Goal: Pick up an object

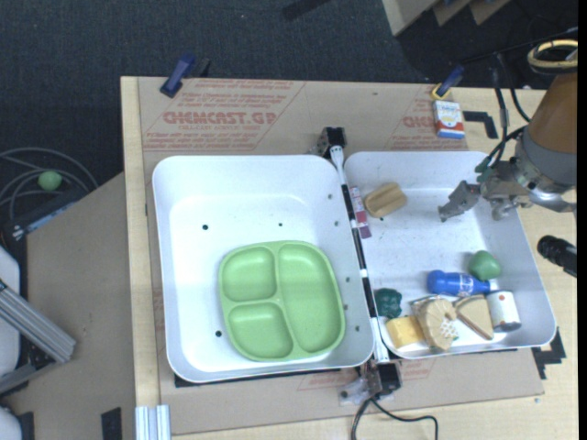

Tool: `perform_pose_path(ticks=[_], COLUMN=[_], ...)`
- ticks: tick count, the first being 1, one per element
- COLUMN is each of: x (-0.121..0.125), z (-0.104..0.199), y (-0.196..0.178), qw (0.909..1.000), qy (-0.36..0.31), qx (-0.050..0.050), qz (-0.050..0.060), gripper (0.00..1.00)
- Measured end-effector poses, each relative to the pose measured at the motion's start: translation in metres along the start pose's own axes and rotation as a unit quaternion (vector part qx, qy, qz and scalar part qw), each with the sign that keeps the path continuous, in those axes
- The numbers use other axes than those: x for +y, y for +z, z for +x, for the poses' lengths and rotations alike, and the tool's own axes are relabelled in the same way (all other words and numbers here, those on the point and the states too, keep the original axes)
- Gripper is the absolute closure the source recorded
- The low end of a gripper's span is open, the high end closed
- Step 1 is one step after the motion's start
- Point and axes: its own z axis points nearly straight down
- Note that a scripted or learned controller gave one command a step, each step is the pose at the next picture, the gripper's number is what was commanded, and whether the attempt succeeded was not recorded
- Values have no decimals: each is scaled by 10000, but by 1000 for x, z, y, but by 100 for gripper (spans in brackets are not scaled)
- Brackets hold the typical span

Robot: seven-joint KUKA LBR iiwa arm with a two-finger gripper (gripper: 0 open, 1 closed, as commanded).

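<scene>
1. Since the task just says grab any object, the pincer [470, 200] hangs over the right bin [413, 177], near its upper right side, where the loose stuff lives. Nothing is between its fingers; how wide they're spread I can't tell from up here.
2. Closest candidate looks like the tan block [384, 199], off to the pincer's left with bare bin floor around it, so an easy approach I'd guess.
3. Everything else is crammed along the lower edge: blue bottle [454, 283], green ball [485, 265], white can [503, 309], dark green lump [388, 299], yellow block [403, 332], and bread-looking pieces [456, 320]. They're touching, so picking there seems messy.
4. Left bin [183, 200] holds a green divided plate [278, 299], well apart from the arm.
</scene>
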Motion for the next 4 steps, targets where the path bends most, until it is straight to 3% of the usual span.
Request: perform_pose_path(ticks=[1, 2, 3, 4], x=[32, -74, -61, 34], z=[54, 23, 112, 40], y=[29, 76, 2, 76], qw=[10000, 10000, 10000, 10000], qy=[-3, 14, -2, 7], qx=[2, 2, 8, -4], qz=[4, 19, 10, 14], gripper=[0, 0, 0, 0])
